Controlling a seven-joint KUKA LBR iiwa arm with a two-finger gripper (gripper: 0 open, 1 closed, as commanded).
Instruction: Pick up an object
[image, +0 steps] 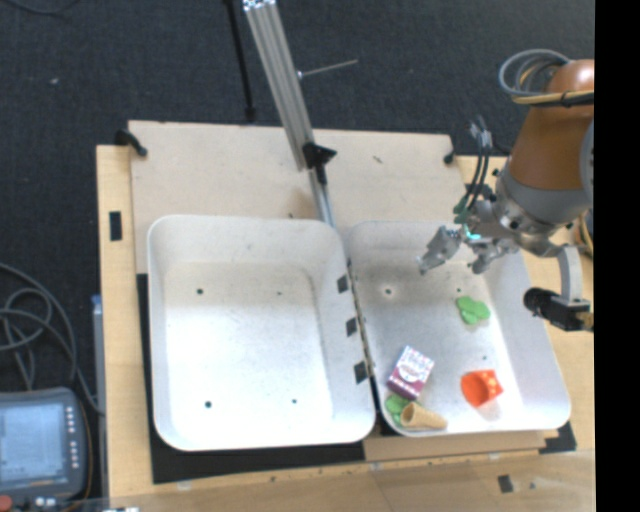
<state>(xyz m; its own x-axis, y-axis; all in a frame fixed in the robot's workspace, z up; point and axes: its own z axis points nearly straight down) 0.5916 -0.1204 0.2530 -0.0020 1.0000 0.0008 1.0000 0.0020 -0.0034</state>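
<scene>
The arm (545, 150) reaches in from the right, bent down over the right bin (540, 395). Its claw (458, 256) hangs open, holding nothing. The green toy (474, 311) lies just below it.

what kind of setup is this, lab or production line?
Most likely a robotics lab test bench, not a line. A wooden bench bears two white bins, one with a few small toys like an orange cup; loose cables and a control pendant lie on the carpet.
</scene>
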